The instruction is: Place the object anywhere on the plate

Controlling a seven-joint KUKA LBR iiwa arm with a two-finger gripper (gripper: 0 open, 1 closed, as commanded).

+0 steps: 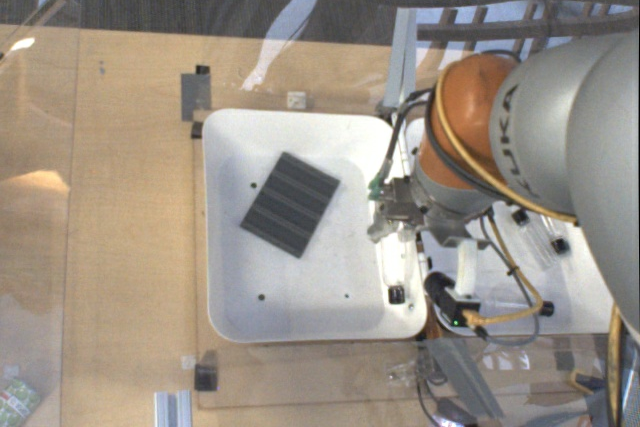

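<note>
a slanted overhead look at a pale wooden bench [110,245] bearing two shallow white bins side by side. the left bin [230,305] sits near the middle of the frame, a rounded square with a raised rim. inside it, toward ten o'clock from the bin's centre, lies a dark grey ribbed plate [291,203] — a flat rectangle turned at an angle, its grooves running from about one o'clock to seven o'clock. it rests flat on the bin floor, apart from every wall.

the arm [570,135] comes in from three o'clock, a large grey body with an orange band [475,110] above the wrist, covering much of the right bin [580,310]. the wrist hangs over the seam between the two bins, at about three o'clock from the plate and well apart from it. the gripper [397,240] points down at the right edge of the left bin; whether it is spread or pressed together cannot be told from this angle, and nothing can be seen held in it. the object to be placed cannot be made out.

cables [500,310] loop below the wrist at about five o'clock. small dark brackets [197,93] sit on the bench at the left bin's upper-left and lower-left corners — just outside its rim.
</note>
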